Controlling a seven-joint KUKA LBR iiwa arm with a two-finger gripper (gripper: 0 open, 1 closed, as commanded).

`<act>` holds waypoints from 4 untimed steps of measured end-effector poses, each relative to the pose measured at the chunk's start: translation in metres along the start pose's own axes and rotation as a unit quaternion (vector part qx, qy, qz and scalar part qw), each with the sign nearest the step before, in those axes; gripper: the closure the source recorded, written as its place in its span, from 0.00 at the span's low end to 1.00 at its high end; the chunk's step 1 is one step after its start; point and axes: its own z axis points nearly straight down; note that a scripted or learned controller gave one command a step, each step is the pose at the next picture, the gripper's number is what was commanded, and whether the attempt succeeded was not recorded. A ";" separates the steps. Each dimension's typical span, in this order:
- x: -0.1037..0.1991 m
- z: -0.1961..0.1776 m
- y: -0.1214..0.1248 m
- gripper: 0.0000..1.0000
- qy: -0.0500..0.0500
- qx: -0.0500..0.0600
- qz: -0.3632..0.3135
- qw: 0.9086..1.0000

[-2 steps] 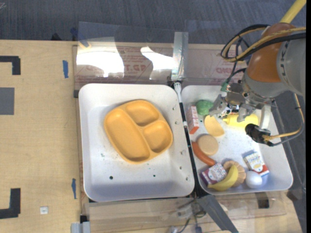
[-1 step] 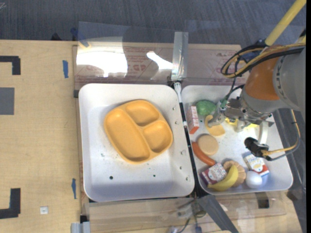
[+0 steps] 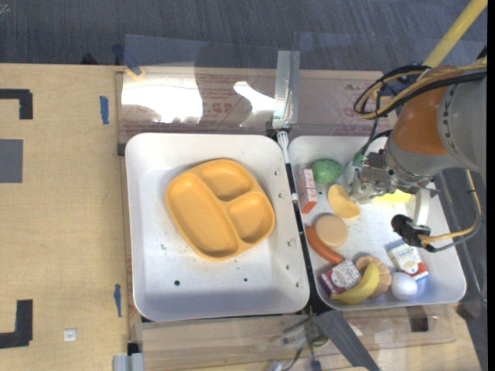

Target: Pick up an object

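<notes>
The gripper hung low in the right bin, just beside a yellow lemon-like piece. I couldn't tell its claw's state.

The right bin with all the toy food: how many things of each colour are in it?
Right bin, by main colour as far as visible:
Green: 1, a round item
Yellow: 2, a lemon-like piece and a banana
Orange or tan: 2, a carrot-like stick and a round bun
White: 1, an egg
Printed packets: 3
Total: 9

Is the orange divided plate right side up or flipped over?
Right side up: the orange divided plate shows its three hollow compartments facing upward.
</notes>
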 end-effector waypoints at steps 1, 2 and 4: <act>0.066 -0.085 0.043 1.00 -0.002 0.004 0.205 0.979; 0.064 -0.083 0.042 0.00 -0.003 0.006 0.207 0.978; 0.003 0.003 0.030 0.00 -0.004 0.006 0.330 0.944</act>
